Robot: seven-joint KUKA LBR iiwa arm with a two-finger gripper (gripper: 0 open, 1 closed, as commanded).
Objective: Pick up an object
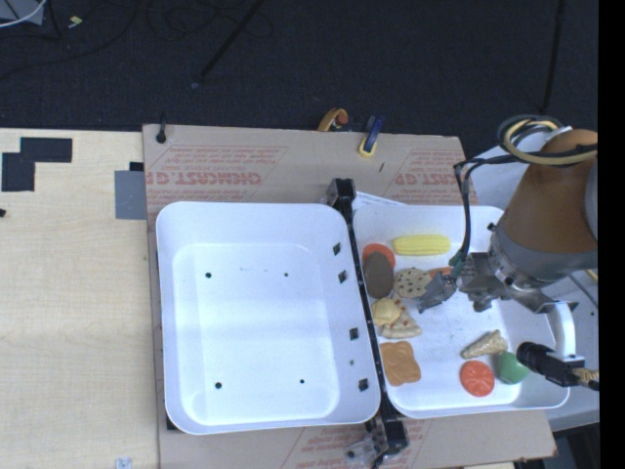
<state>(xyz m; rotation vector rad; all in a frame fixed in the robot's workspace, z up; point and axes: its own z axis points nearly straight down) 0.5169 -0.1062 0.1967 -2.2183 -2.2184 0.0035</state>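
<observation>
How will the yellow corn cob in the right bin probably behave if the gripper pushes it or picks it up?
The corn cob looks long and rounded, so it may roll when pushed sideways. It appears to be a moulded toy, so probably stiff and light. Its smooth-looking surface could slip between fingers. It lies near the far wall of the right bin, which may stop it.

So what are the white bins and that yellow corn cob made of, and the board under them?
The white bins look like moulded plastic: smooth, slightly glossy, with rounded corners. The yellow corn cob seems to be toy plastic, evenly coloured with a soft sheen, though rubber is possible. The board underneath looks like plain brown cardboard, matte, with printed red lettering.
</observation>
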